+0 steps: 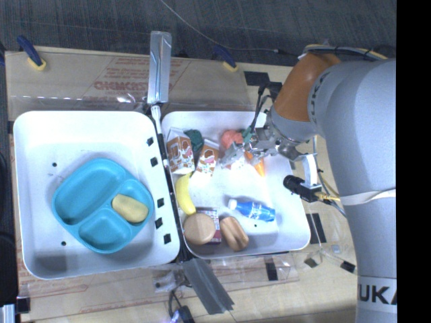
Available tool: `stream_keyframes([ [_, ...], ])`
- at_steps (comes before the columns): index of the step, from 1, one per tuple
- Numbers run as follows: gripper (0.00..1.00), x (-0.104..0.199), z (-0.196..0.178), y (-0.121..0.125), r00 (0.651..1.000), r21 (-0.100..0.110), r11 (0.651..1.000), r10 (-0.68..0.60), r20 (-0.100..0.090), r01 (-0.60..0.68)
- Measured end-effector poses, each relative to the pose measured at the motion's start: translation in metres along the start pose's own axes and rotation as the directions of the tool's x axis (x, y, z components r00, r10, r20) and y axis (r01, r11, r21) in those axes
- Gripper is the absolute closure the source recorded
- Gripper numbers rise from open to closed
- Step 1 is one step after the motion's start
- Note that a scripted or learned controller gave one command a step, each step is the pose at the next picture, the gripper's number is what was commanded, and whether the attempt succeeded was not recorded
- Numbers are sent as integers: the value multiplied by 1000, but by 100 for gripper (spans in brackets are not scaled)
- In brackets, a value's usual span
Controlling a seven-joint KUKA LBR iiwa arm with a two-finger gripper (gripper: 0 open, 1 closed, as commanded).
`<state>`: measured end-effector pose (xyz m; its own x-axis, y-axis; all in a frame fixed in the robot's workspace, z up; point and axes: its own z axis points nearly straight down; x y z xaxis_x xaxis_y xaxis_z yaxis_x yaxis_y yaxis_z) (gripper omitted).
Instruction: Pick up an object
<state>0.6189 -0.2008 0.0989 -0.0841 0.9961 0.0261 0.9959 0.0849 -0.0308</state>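
Note:
The right bin (pixel 291 229) holds several small things. A yellow banana (pixel 184 194) lies along its left wall. A blue-and-white bottle (pixel 252 210) rests on its side in the middle. Two brown bread rolls (pixel 234 233) sit at the front, next to a dark packet (pixel 214 221). Two snack packets (pixel 180 153) and a dark green item (pixel 195 140) lie at the back left. My gripper (pixel 241 151) is low at the back of this bin, among a pink-orange fruit (pixel 231 138) and an orange carrot (pixel 258 167). What lies between its tips is hidden.
The left bin (pixel 34 140) holds a blue divided tray (pixel 84 197) with a yellow potato-like lump (pixel 130 208) in one compartment. A raised divider (pixel 161 173) separates the bins. The grey arm (pixel 350 133) covers the right bin's right edge.

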Motion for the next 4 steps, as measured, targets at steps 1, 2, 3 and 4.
stream_keyframes([
  [1,100,-3,-13,4,1000,-18,1000,-7,16,7],
  [2,100,-4,0,-7,984,-31,984,-173,32,174],
  [3,100,-7,0,29,994,20,993,113,-2,-113],
  [4,0,-5,0,31,994,17,994,111,-3,-110],
])
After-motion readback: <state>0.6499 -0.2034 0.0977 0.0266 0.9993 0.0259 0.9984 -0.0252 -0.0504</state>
